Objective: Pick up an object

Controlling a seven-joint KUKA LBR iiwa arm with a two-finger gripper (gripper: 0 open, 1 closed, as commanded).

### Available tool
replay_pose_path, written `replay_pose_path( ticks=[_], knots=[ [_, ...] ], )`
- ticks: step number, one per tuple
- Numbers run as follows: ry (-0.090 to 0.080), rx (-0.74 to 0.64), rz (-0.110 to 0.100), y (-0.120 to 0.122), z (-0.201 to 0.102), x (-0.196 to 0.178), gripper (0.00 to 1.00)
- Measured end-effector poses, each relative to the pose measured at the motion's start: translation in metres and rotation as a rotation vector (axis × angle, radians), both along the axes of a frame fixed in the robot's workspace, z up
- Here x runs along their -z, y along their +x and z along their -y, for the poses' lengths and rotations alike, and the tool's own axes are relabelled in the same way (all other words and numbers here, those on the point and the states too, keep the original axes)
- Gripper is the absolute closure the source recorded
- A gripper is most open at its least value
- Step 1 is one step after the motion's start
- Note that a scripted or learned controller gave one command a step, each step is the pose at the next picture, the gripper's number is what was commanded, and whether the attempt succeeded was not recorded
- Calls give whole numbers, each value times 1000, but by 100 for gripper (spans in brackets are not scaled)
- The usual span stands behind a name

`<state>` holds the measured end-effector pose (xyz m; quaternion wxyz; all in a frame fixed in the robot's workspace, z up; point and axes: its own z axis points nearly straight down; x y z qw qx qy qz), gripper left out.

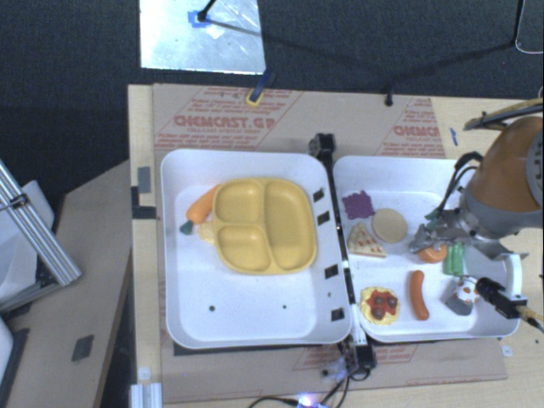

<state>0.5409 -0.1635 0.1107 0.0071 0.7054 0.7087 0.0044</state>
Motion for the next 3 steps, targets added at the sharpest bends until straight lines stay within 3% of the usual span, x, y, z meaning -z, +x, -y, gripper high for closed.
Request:
replay_pose_path(
  ticks=[2, 3],
  knots=[
    [2, 1, -10, -3, 0, -115, 100],
    [5, -4, -13, 10, -42, -111, 100]
  ],
)
